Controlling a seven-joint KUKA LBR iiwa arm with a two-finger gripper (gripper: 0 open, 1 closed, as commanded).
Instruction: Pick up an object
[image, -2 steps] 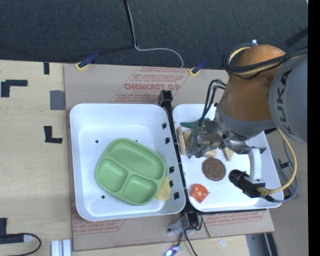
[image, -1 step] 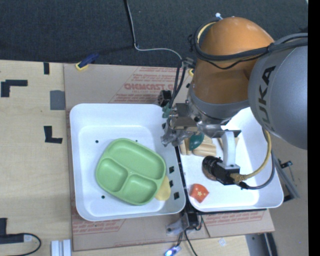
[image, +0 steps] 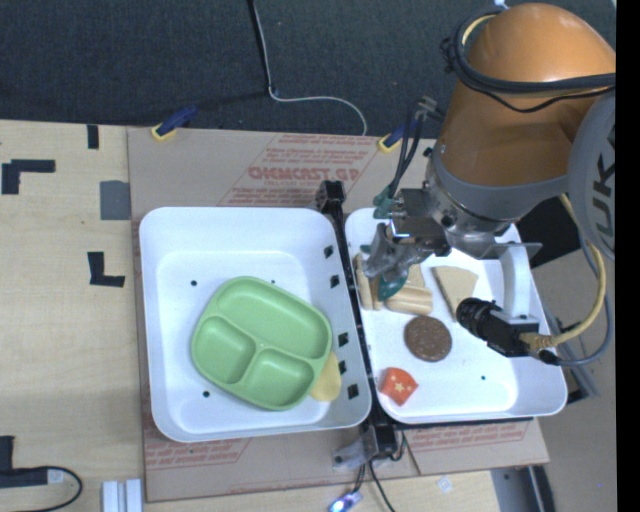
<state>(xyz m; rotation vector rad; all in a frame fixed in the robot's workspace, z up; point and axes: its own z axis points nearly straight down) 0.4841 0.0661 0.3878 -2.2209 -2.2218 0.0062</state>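
Hovering low in the right bin (image: 520, 395), our tool (image: 385, 268) is reaching at the pale wedge block (image: 408, 298). We cannot tell its grip; nothing is looking lifted, so the pick is remaining.

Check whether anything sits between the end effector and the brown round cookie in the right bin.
Nothing visible does. The end effector is over the pale wedge pieces at the right bin's left wall; the brown cookie lies just below and right of them on bare bin floor, with nothing on top of it.
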